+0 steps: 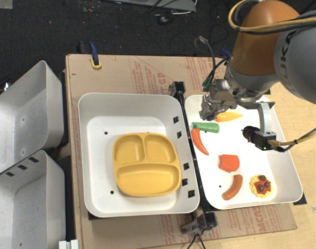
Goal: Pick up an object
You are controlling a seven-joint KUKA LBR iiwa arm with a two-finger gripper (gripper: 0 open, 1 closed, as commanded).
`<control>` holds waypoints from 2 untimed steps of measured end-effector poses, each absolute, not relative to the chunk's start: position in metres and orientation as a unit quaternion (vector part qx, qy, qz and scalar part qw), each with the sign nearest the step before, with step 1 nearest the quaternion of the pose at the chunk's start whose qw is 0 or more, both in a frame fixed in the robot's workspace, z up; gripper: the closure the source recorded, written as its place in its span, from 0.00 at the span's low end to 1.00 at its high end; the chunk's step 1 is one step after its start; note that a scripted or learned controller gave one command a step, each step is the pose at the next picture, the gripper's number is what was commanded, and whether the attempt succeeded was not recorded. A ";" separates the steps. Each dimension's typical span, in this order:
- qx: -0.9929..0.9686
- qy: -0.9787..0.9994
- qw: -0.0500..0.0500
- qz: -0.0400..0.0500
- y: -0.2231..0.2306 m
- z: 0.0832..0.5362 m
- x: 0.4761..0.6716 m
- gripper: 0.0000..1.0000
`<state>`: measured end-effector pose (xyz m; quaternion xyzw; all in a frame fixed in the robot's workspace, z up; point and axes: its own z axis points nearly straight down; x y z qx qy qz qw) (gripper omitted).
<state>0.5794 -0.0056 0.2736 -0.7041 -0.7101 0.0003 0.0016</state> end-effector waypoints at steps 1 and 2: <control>-0.704 -0.710 0.001 0.000 0.045 0.268 0.571 1.00; -0.705 -0.709 0.001 0.001 0.087 0.251 0.578 1.00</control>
